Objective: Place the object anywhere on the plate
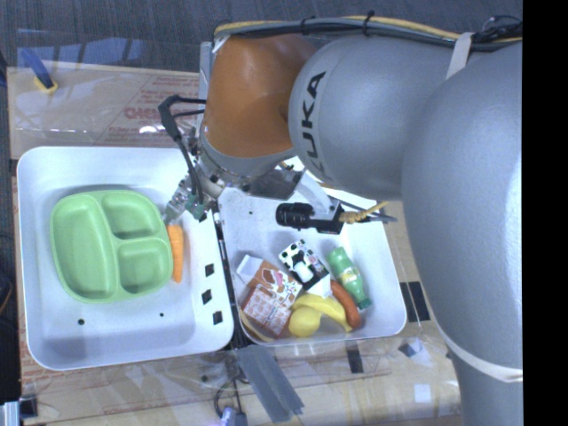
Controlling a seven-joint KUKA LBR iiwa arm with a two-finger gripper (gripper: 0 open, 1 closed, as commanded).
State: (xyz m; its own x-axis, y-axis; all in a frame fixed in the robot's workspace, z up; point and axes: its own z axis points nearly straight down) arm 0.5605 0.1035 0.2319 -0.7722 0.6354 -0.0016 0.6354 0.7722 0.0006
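End effector: the end effector (pixel 188 198) was seen at the divider between the two bins, just above the carrot's top end; whether it was released or clenched could not be told, as the wrist hid most of it.
Task object: a carrot (pixel 177 251) was taken to be the object; it lay in the left bin (pixel 106 344), lengthwise along the right edge of the green plate (pixel 106 247), touching or just beside its rim.
Progress: the carrot was judged to be next to the plate rather than on it, so placement was not yet counted as done; nothing was seen resting in the plate's three compartments.
Remaining: the carrot would need to be brought over the rim and set down on the plate.
Surroundings: the right bin (pixel 386 309) held a banana (pixel 311 316), a green bottle (pixel 348 278), a snack packet (pixel 269 298) and a black-and-white item (pixel 302 263), all well apart from the plate.
Obstruction: the arm's bulk (pixel 355 114) covered much of the right bin; the divider stood close to the carrot, which was judged to leave little room for a grasp on that side.
Counter: the counter (pixel 98 105) lay behind the bins.
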